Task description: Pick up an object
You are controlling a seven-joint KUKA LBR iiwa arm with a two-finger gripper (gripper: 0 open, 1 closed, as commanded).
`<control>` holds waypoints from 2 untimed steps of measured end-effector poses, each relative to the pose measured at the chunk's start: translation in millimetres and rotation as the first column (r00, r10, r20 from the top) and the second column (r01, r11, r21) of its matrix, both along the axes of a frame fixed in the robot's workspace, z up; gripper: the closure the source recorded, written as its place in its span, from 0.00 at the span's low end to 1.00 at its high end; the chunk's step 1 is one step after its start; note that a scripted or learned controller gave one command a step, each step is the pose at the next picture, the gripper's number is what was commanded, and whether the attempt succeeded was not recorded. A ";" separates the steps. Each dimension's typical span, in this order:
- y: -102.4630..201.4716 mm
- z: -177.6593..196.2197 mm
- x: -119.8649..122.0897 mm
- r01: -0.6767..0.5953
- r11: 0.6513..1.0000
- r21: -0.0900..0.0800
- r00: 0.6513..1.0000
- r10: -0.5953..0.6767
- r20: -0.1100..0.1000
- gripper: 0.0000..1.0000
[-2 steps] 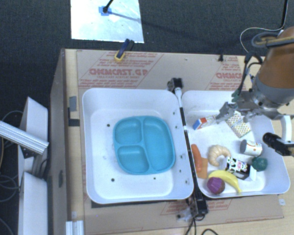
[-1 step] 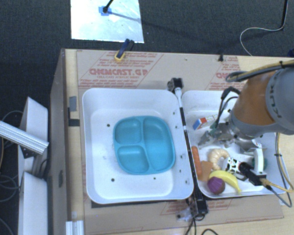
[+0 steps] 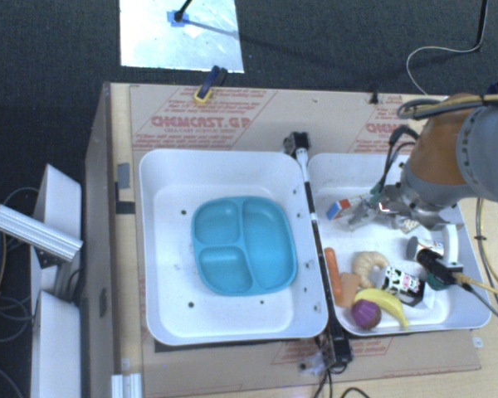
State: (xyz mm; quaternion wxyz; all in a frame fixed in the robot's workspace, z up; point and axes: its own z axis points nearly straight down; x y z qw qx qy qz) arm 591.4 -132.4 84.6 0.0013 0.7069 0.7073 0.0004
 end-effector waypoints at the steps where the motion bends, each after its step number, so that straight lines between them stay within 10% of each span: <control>1: -47.1 112.0 36.5 -0.001 1.000 -0.001 1.000 0.001 0.004 0.00; 2: 23.0 52.1 8.0 -0.003 1.000 0.003 1.000 0.003 -0.003 0.00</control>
